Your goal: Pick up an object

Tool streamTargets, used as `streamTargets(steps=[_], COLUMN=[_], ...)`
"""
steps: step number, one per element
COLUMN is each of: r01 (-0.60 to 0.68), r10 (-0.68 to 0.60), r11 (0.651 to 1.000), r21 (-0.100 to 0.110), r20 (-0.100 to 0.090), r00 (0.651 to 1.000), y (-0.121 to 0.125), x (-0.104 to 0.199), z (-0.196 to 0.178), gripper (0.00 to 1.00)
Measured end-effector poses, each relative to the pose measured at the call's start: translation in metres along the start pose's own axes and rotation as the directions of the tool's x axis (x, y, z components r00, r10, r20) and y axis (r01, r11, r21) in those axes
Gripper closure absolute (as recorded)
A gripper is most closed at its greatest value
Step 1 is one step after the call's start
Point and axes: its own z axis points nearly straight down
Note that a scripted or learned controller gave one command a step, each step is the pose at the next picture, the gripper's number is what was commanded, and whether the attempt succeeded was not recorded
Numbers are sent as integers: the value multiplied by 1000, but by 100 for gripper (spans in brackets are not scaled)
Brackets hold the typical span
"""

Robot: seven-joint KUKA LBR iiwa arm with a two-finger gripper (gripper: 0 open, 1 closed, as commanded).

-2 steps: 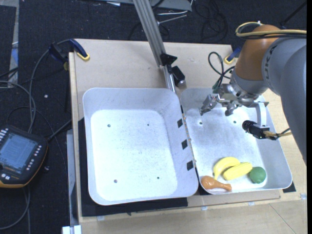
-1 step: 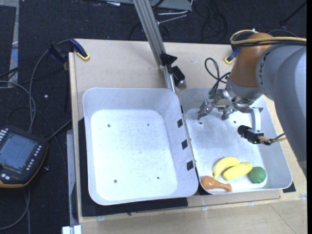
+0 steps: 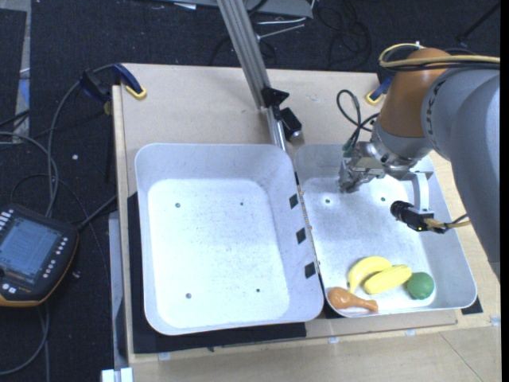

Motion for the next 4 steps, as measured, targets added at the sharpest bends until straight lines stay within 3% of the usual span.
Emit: streamTargets(steps=[2, 3, 4], r01=[1, 0, 4], r10=[-1, 0, -4], r11=[1000, 1000, 1000], r21=[-4, -5, 1], r20=[0, 1, -1], r00=[1000, 1000, 1000], y=[9, 11, 10], x=[15, 8, 65], z=[-105, -165, -156], gripper=[100, 100, 100])
